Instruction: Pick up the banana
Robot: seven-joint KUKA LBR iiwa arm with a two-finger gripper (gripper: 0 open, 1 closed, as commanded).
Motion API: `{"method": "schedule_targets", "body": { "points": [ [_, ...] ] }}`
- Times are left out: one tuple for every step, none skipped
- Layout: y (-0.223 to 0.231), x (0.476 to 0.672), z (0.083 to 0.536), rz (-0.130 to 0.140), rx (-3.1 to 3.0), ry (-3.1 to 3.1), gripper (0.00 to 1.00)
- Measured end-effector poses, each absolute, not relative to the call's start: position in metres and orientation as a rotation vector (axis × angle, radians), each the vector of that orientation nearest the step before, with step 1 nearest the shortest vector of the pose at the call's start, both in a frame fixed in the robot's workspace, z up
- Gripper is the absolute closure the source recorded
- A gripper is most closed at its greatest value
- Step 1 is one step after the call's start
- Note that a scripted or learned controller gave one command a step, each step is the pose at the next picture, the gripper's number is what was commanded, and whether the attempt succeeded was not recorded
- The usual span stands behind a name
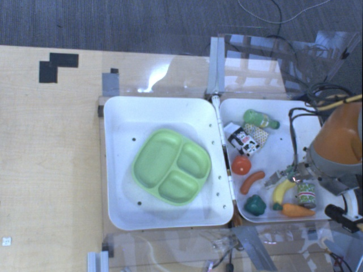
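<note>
No label reads clearly on the small can (pixel 306 195) beside the banana (pixel 282 190). White bin (pixel 272 217), wooden bench (pixel 51 169), grey carpet (pixel 113 16). Gripper (pixel 289 175) state: cannot tell.

Glossy white plastic bins (pixel 113 169), matt green tray (pixel 172 166), pale wood bench (pixel 45 163)

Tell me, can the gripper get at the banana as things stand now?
Probably yes: the gripper is already right above the banana. The small can and carrot crowd it closely, though.
</note>
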State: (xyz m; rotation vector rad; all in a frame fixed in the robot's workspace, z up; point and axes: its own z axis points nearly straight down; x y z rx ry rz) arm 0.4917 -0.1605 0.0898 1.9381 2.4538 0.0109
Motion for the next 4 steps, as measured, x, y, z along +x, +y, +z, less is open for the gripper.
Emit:
{"method": "schedule_targets", "body": {
  "points": [
    [-0.159, 0.495, 0.102, 0.017, 1.933, 2.452, 1.00],
    [-0.159, 0.494, 0.102, 0.017, 1.933, 2.453, 0.00],
    [-0.139, 0.492, 0.090, 0.008, 1.772, 2.572, 0.00],
    [-0.147, 0.493, 0.091, 0.009, 1.407, 2.789, 0.00]
  ]
}}
